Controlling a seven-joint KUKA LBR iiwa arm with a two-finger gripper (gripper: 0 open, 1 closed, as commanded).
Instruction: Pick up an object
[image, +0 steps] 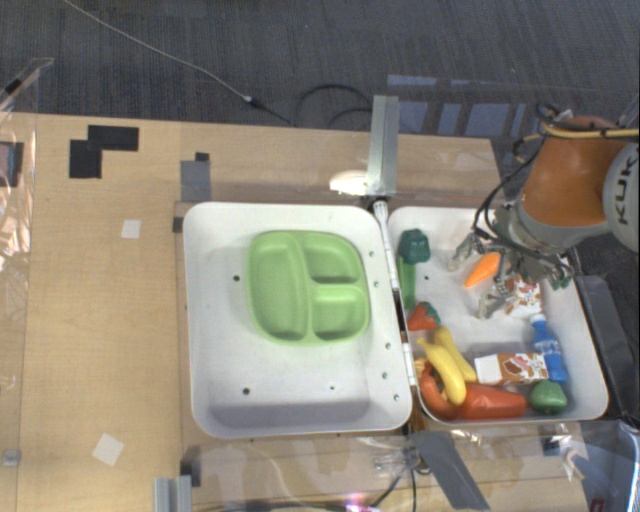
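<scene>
Right of centre, orange carrot lying in the right bin, just beside the hand. Hand's state: cannot tell. Lower down, banana, red pepper, small carton. Left bin holding green divided plate.

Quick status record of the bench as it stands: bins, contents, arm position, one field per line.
left bin: holds a green divided tray
right bin: toy food heaped along its left and near sides
items seen: banana, red pepper, orange carrot, blue bottle, small carton
arm: over the right bin's far right corner
gripper: low by the carrot; grasp not confirmed
</scene>
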